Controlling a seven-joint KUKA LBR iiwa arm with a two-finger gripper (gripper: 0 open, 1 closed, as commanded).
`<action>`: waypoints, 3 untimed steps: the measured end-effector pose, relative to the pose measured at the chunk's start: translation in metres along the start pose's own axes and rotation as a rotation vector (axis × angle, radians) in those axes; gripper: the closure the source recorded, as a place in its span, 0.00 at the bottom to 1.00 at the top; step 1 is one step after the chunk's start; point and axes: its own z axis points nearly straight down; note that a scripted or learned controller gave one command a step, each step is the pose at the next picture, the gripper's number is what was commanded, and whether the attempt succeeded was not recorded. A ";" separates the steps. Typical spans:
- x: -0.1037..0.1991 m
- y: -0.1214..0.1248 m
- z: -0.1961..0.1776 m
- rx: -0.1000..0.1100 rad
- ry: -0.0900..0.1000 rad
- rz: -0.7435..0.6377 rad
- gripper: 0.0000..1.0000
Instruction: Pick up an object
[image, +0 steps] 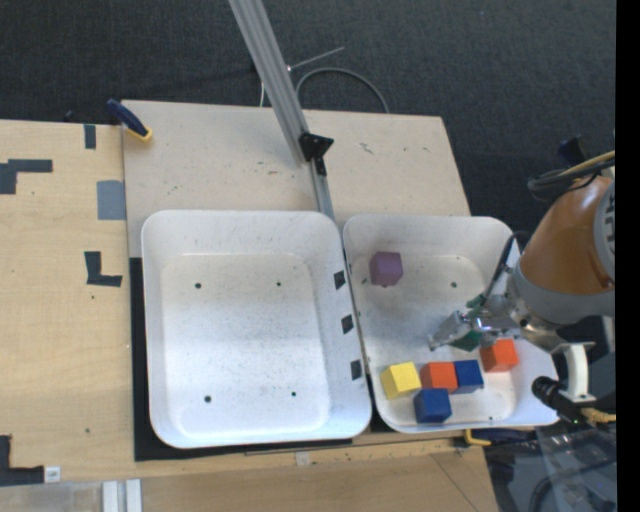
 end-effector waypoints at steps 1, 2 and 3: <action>0.001 -0.001 0.054 0.000 0.000 0.000 0.00; 0.002 0.000 0.042 -0.002 0.001 -0.002 1.00; 0.011 -0.002 -0.016 -0.010 -0.002 -0.002 1.00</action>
